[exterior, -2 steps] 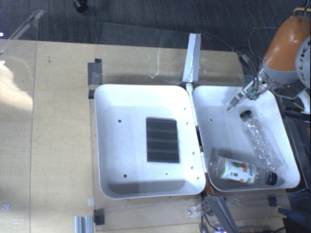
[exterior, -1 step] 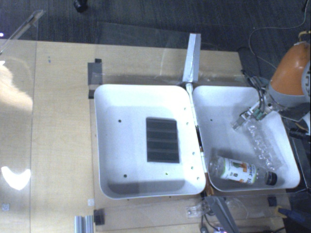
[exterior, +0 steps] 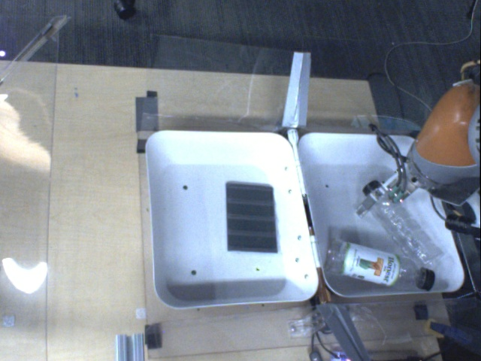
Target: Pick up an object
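I see the hand low in the right bin; I cannot tell its state. A clear bottle lies just beside it, a labelled bottle nearer the front.

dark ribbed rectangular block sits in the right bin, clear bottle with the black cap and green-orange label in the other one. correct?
Not quite. The camera view shows the dark ribbed rectangular block in the left white bin, lying flat near its middle. The clear plastic bottle with the black cap and green-orange label lies on its side in the right white bin, so "the other one" holds.
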You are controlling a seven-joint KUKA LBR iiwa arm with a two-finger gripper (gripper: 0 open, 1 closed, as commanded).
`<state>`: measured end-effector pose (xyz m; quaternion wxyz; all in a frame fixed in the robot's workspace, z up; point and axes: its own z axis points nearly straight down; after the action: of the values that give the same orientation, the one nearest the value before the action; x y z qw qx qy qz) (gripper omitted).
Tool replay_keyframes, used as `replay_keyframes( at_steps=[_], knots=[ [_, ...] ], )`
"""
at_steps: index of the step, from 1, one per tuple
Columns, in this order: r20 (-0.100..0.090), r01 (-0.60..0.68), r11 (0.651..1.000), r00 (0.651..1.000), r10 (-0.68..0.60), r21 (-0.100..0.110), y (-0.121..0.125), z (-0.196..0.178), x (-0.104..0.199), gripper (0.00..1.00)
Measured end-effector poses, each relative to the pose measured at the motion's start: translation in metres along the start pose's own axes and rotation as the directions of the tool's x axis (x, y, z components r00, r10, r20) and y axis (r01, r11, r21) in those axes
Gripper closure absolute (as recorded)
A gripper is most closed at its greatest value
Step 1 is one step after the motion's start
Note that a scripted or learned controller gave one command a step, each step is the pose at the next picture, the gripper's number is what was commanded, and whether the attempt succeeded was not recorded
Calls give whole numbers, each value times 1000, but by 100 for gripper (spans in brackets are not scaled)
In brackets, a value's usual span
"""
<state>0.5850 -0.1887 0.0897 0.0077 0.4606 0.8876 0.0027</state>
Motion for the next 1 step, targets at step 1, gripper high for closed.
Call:
replay_keyframes(
  at_steps=[1],
  knots=[
    [5,1,1000,1000,-1,-11,6,-13,0,100]
  ],
)
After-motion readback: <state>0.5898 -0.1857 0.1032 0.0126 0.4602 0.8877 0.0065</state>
